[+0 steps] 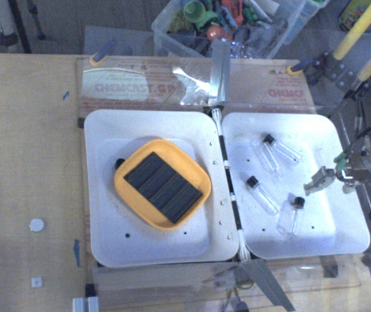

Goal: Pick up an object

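Reaching in from the right, my tool (321, 178) hangs over the right rim of the right bin (316, 236), low and near the bin's wall, with nothing between its tips; whether it is wide or narrow I cannot tell from this slant. I judge it sits there because the nearest pickings lie just to its left, a short move away.

In the right bin I count four small clear vials with black caps, all lying on their sides. One vial (283, 149) and a second vial (269, 161) lie close together near the top of the bin. A third vial (261, 194) lies alone near the middle. The fourth vial (290, 216) lies nearest my tool, cap toward it. They are scattered at different angles, as loose round things settle on a flat floor, and I would expect them to roll if nudged.

In the left bin (101, 174) I count one thing: a yellow tray-like piece (162, 184) with a dark ribbed panel on top, lying flat and turned askew. A small black bit pokes out at its left edge; I cannot tell what it is.

Both bins rest side by side on the worktop (23, 142). Nothing is picked up yet.
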Controlling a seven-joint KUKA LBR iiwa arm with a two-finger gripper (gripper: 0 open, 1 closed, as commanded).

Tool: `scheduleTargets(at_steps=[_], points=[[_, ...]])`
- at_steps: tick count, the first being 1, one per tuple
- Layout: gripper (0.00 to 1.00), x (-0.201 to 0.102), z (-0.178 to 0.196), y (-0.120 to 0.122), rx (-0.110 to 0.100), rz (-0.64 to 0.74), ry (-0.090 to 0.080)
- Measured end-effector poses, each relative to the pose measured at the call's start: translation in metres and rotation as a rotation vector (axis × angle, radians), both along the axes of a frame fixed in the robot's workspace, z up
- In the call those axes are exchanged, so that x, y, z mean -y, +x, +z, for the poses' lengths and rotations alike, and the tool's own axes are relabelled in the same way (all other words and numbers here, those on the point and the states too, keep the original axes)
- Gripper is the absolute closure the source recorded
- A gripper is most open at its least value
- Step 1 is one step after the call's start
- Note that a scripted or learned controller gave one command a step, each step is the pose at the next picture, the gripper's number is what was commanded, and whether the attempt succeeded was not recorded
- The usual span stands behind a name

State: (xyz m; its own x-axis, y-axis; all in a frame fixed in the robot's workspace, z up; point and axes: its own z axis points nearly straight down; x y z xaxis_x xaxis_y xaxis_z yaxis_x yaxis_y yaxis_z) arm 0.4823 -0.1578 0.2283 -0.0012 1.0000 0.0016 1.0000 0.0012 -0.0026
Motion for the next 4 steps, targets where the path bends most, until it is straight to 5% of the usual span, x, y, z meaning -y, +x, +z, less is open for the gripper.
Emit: scheduleTargets(at_steps=[1, 2, 3, 4], points=[[0.00, -0.010, -0.118, 0.005, 0.028, 0.015, -0.009], [0.00, -0.017, 0.031, 0.037, 0.004, -0.100, -0.003], [0.00, -0.035, -0.070, 0.005, 0.002, 0.007, -0.001], [0.00, -0.079, -0.038, 0.096, 0.004, -0.018, -0.002]])
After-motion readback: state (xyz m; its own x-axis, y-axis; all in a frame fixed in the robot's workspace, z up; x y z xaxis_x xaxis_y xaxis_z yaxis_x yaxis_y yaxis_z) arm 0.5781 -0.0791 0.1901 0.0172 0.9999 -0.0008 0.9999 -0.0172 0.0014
